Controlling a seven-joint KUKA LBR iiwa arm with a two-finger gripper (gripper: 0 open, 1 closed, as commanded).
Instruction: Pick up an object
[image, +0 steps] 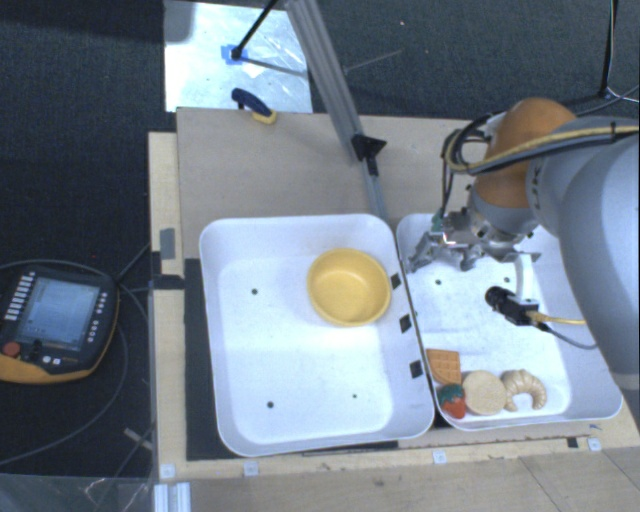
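Note:
My gripper (440, 259) hangs over the far left corner of the right bin (590, 385), its fingers spread open with only bare white bin floor between them. At the near end of that bin lie a square orange cracker (444, 365), a red and green strawberry-like piece (452, 399), a round pale biscuit (484, 392) and a croissant (525, 389). All of them sit well in front of the gripper, apart from it. A yellow bowl (348, 286) stands upright in the far right part of the left bin (250, 400).
The two bins meet along a ridge (408, 320) just left of the gripper. A metal pole (340, 95) slants across the bench behind the bins. A teach pendant (55, 320) lies on the floor at far left.

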